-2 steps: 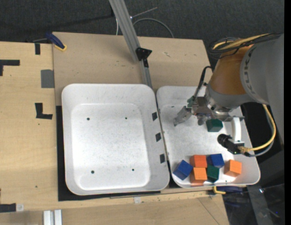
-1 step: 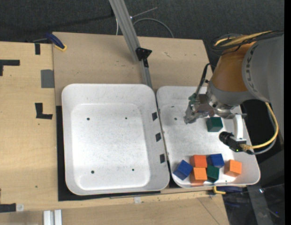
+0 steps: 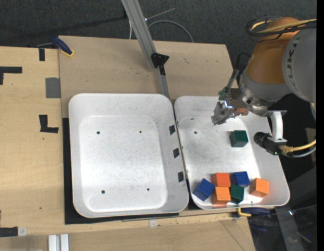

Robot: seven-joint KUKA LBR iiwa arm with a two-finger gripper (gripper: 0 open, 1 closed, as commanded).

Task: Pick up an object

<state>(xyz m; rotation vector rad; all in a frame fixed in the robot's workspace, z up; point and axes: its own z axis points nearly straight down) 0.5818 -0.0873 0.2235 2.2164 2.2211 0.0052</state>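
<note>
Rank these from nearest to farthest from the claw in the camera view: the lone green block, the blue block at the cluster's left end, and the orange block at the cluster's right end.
Measured from the claw:
1. Lone green block, just below and right of it, mid right bin.
2. Orange block at the cluster's right end, near the bin's lower right corner.
3. Blue block at the cluster's left end, near the lower left corner. Items 2 and 3 are nearly too close to call.

A pale wooden surface (image 3: 26,140) carries black tape marks (image 3: 44,123) and a grey patch (image 3: 53,87); dark grey carpeted floor (image 3: 57,7) lies beyond it, crossed by a slanting metal pole (image 3: 141,27) and a thin cable (image 3: 175,27)
</note>
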